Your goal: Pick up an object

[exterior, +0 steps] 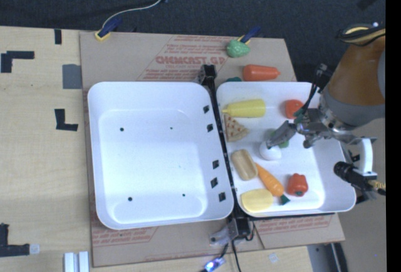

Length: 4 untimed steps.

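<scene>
The right bin (335, 205) holds several toy foods: a yellow corn cob (244, 108), a waffle-patterned wedge (234, 129), a bread roll (244, 164), an orange carrot (269, 180), a pale yellow piece (257, 200), a red pepper (297, 184) and a red tomato (292, 108). My gripper (277, 138) reaches in from the right and hangs low over the bin's middle. It is just above a small white object (270, 153), which its dark tip partly hides. I see nothing held in it.
The left bin (150, 151) lies beside the right one, with a black hinge strip (216, 139) between them. Behind the bins, a green toy (237, 48) and an orange-red toy (260, 72) rest on the cardboard. The arm's bulky orange-banded wrist (357, 86) overhangs the right bin's right side.
</scene>
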Each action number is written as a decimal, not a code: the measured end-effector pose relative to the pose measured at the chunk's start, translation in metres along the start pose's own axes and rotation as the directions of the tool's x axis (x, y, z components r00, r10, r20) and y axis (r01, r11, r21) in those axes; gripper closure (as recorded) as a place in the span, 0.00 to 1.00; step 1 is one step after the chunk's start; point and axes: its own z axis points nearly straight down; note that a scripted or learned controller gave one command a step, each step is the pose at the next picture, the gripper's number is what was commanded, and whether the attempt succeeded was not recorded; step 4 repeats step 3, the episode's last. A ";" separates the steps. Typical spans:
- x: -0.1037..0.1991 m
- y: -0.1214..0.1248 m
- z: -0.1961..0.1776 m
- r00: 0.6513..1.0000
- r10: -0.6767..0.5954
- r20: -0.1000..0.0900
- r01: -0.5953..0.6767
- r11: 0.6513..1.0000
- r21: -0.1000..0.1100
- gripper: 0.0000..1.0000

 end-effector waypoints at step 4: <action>0.137 0.046 0.019 1.000 -0.011 -0.001 0.010 1.000 -0.011 1.00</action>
